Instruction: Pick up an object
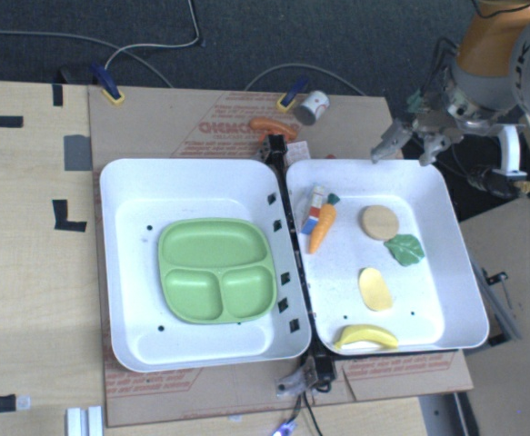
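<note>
**Ana:** Overhead, what lies in the right bin (446, 243)?

**Ben:** Taking that bin as the landmark: a toy carrot (321, 227) lies near its left wall, touching a small white tube (315, 203); a tan round cookie (379, 222) sits toward its far right part; a green leaf (406, 249) lies just beside the cookie, on the near side; a yellow oval piece (375, 289) sits nearer the front; a banana (367, 337) rests against its front wall.

**Ana:** And the claw?

**Ben:** The gripper (403, 149) hangs over the bin's far right rim, outside the toys; its two fingers are spread apart with nothing between them; the grey and orange arm (494, 44) rises beyond the bin's far right corner.

**Ana:** Anything left of that bin?

**Ben:** A second white bin (124, 207) touches its left wall; a green divided plate (217, 271) lies inside it.
</note>
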`<move>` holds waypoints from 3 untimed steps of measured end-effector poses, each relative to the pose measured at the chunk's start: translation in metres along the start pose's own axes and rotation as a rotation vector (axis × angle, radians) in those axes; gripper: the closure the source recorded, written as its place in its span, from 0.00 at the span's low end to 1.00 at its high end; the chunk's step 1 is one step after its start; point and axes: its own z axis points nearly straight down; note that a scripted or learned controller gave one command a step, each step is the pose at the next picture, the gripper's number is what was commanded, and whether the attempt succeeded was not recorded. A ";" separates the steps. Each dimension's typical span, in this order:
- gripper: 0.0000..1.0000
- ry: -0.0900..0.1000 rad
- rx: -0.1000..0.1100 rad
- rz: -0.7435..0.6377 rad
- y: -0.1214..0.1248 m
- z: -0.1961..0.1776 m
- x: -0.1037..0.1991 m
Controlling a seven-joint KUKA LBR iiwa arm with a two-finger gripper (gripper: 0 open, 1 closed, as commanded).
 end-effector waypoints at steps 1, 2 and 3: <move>0.00 0.002 0.004 0.000 0.004 0.137 0.036; 0.00 -0.009 -0.003 0.003 -0.002 0.150 0.063; 0.00 -0.005 -0.004 0.001 -0.020 0.171 0.056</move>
